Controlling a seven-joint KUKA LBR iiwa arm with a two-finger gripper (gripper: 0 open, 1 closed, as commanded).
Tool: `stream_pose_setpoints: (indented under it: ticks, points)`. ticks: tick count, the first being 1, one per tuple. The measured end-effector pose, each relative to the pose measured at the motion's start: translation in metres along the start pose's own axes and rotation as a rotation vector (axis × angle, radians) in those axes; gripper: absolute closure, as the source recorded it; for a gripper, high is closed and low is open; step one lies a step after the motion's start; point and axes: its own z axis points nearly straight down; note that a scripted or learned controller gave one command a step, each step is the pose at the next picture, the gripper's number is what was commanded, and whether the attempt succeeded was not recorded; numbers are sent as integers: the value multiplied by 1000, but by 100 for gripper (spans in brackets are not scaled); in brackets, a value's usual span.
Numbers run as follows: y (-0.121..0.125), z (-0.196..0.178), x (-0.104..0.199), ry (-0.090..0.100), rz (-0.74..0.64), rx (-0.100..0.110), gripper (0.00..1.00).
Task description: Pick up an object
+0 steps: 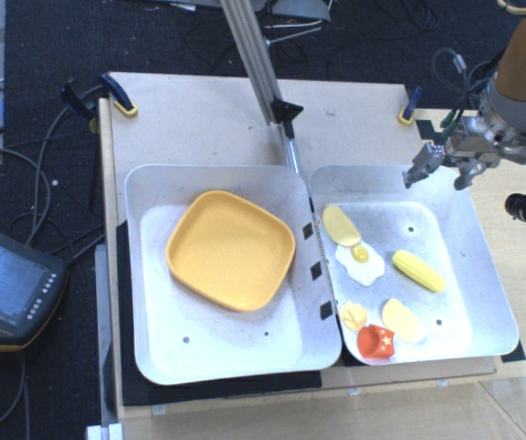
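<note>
The pincer [439, 170] hangs over the far right corner of the right bin [483, 273], with its two fingers spread apart and nothing between them, so it is released and bare. From this I judge that the task is at its start or near it: no object is lifted, and the whole of the grasp is left to do.

Below the pincer and toward the near side lie the candidates, all resting on the bin floor. Nearest, down and to its left, is a pale yellow oval piece [341, 225], and touching that, a toy fried egg [361, 261]. Roughly under the pincer but further forward lies a toy corn cob [418, 270], apart from the egg. Furthest forward, by the near rim, sit a pale yellow slice [402, 320], a small yellow wavy piece [353, 316] and a red piece [376, 341], crowded close together.

Well off to the pincer's left, in the left bin [153, 319], rests a yellow plate [231, 248].

What is left is to descend on one piece, close and lift; the corn cob, lying alone, looks the easiest choice.
</note>
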Motion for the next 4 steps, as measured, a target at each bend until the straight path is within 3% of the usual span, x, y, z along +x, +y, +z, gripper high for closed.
stream_pose_setpoints:
  ticks: [3,4]
  points:
    - [2,173,-8,1,0,5,0]
    - [4,159,-8,0,0,-1,100]
